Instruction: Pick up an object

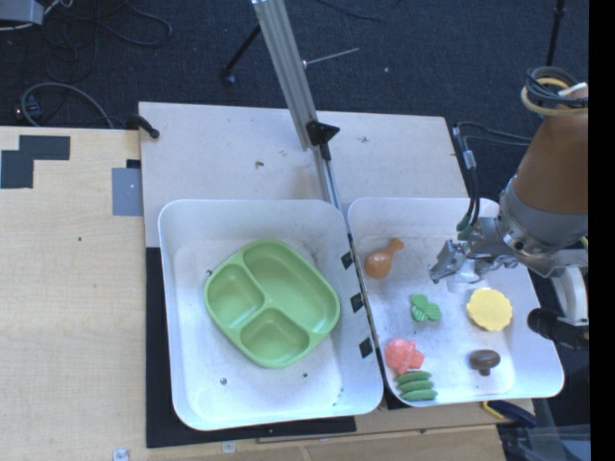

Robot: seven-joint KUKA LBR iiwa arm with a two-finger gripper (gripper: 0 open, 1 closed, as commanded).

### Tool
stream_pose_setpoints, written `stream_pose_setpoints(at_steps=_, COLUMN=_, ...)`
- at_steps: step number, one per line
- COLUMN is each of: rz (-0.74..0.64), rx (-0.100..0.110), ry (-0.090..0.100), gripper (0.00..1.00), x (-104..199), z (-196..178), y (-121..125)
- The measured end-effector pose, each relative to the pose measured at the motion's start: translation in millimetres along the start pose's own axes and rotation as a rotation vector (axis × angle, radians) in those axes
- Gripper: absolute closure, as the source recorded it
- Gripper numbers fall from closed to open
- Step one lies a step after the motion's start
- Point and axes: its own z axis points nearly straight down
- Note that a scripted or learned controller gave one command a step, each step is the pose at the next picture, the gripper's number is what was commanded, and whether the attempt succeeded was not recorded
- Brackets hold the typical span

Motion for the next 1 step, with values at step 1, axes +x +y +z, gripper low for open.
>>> stream_pose_setpoints(at_steps=1, rz=0.001, rx=0.003, ry=0.001, gripper=1.00, x=54.4, z=15.7, y=11.7)
